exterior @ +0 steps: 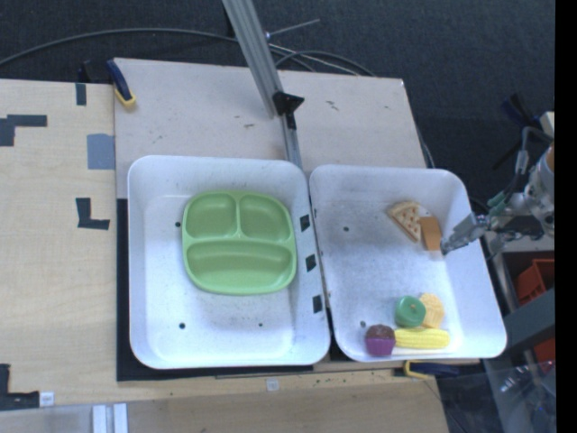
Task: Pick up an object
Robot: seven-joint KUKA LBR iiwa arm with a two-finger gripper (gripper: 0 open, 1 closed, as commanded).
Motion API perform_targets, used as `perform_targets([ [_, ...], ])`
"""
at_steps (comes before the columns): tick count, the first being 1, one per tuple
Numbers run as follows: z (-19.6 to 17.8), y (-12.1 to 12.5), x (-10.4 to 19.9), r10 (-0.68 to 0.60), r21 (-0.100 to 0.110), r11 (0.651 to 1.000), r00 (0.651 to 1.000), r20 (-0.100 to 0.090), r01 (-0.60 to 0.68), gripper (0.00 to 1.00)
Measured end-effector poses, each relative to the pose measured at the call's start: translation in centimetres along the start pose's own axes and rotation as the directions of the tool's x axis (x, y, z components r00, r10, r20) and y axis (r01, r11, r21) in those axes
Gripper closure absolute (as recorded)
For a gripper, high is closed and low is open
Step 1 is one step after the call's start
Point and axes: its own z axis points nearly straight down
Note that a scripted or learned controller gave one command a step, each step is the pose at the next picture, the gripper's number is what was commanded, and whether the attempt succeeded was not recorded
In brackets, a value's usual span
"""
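Camera view: two white bins sit side by side on the desk. The left bin carries a green divided plate, lying flat in its middle. The right bin carries the small toy foods. At its far right, a tan waffle wedge lies touching an orange block. At its near right corner a cluster sits close together: a green ring, a yellow-orange piece just to its right, a corn cob along the near wall, and a purple-red fruit at the cob's left end.

The pincer reaches in over the right rim of the right bin, its grey tip just right of the orange block; whether it touches the block cannot be told. How far it is open cannot be told either, and nothing is seen between its tips. The arm's wrist hangs beyond the bin's right wall.

A slanted metal pole runs from the far edge down to a black clamp above the seam between the bins. A blue and yellow tool lies on the desk's far left corner. Grey and black tape marks dot the wooden surface to the left.
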Motion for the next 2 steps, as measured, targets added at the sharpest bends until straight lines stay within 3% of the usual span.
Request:
perform_targets([
  [1, 0.0, 0.0, 0.0, 0.000, 0.000, 1.000, 1.000, 0.000, 0.000, 0.00],
  [2, 4.5, -0.1, -0.5, 0.001, 0.005, 1.000, 1.000, 0.000, -0.001, 0.00],
])
